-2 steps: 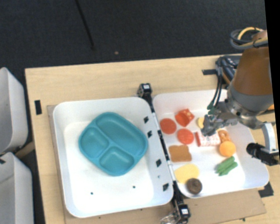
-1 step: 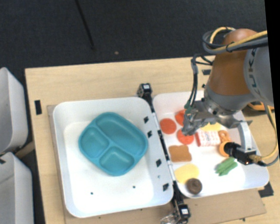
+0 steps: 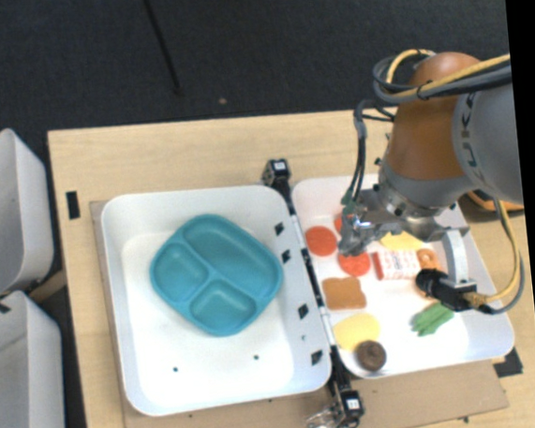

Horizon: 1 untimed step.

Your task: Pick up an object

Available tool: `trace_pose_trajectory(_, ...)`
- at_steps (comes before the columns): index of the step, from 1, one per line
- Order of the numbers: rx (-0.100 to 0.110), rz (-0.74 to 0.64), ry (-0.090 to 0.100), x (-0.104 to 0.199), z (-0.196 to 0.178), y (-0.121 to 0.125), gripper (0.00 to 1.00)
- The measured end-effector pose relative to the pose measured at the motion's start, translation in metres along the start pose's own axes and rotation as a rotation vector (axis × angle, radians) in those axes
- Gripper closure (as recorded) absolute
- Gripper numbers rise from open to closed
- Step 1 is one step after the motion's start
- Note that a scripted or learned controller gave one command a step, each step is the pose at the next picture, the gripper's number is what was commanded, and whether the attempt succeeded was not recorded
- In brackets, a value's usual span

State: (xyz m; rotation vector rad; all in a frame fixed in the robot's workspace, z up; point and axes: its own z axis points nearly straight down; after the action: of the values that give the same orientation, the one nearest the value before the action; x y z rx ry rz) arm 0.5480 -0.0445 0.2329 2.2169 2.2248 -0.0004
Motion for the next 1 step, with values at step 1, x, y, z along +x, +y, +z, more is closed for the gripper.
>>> trace_pose_trajectory(1, 0.001, 0.002, 0.0, -0.0077, -0.006, 0.0062, 1.0)
